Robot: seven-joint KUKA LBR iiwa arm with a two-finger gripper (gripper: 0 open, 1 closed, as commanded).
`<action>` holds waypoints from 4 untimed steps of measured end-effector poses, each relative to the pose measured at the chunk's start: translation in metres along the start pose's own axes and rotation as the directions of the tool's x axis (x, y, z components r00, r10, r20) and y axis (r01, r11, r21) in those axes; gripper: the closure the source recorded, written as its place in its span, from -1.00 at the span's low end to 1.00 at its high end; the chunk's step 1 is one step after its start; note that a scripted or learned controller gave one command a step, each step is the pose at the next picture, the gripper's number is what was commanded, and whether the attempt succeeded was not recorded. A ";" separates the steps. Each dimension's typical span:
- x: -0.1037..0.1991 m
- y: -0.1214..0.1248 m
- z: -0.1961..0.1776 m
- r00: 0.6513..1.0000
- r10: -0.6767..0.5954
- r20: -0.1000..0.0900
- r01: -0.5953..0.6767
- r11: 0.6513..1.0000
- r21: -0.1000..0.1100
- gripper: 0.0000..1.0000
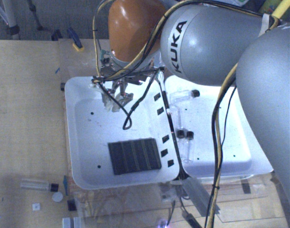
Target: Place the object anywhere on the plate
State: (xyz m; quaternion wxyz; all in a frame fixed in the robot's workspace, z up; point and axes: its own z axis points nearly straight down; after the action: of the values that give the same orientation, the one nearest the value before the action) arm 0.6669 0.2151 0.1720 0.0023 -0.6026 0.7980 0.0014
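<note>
camera view: one fixed camera, mounted above the surface [26,103], looking down at a slant. field covers both white bins side by side, the left bin [83,122] whole, the right bin [230,146] partly behind the arm [207,42]. arm enters from the right and stands nearest the lens, large in the upper half. floor clutter along the top edge lies farthest. medium range; bins occupy the centre.
</note>
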 end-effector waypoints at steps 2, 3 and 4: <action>-0.002 0.000 -0.047 0.990 -0.138 0.003 0.138 0.990 0.005 1.00; 0.039 -0.011 0.029 0.986 -0.170 0.000 0.170 0.986 0.001 1.00; 0.000 -0.001 0.084 0.996 0.088 0.001 -0.088 0.996 0.003 1.00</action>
State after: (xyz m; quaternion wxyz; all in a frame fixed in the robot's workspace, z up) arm 0.6677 0.2151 0.0877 0.0035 -0.5668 0.8238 0.0005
